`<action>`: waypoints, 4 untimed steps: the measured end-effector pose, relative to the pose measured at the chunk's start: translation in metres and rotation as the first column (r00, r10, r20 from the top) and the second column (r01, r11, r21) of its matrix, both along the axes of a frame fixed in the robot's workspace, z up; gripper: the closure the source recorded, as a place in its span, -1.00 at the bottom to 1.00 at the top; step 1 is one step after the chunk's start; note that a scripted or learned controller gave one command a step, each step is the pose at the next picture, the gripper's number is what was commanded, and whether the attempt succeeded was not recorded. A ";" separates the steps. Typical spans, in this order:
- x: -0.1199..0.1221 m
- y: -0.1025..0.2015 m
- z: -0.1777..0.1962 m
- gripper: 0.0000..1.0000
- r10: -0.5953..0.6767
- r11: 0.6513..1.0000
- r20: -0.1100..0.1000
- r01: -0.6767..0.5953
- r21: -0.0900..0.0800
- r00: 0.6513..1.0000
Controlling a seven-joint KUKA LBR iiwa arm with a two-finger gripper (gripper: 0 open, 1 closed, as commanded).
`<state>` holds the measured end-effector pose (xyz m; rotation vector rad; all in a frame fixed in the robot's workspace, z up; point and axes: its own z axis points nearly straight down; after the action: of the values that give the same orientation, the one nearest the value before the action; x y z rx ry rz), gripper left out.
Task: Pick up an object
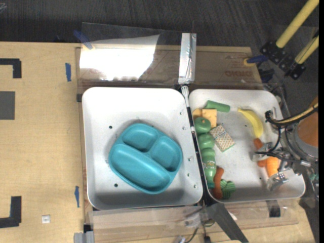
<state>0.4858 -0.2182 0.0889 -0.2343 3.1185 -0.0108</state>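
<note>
The right bin [238, 163] holds several toy foods. A yellow banana [253, 121] lies at the back right, with a green piece [216, 106] and a yellow cheese block [208, 116] at the back left. A speckled cracker [222, 137] sits mid-bin. A row of green vegetables [206, 147] lines the left wall, ending in a carrot with a green top [220, 184]. My gripper [277, 174] is low at the bin's right wall, right beside an orange piece [272, 165]. A smaller orange bit [258, 144] lies just behind that.
A teal divided plate [146, 157] lies in the left bin [96, 103]. The wall between the bins [191, 135] runs down the middle. Clear plastic sheeting [121, 59] lies behind the bins. Yellow poles [298, 16] cross the top right corner. Cables [288, 119] hang by the arm.
</note>
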 end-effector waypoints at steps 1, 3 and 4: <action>0.004 0.001 0.012 1.00 0.002 1.000 0.012 -0.002 -0.002 1.000; 0.068 -0.004 0.010 -1.00 -0.374 0.927 -0.007 0.374 0.008 0.927; 0.008 -0.005 0.000 -1.00 -0.416 0.910 -0.005 0.416 0.008 0.910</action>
<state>0.4943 -0.2235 0.0884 0.4349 3.1009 -0.0012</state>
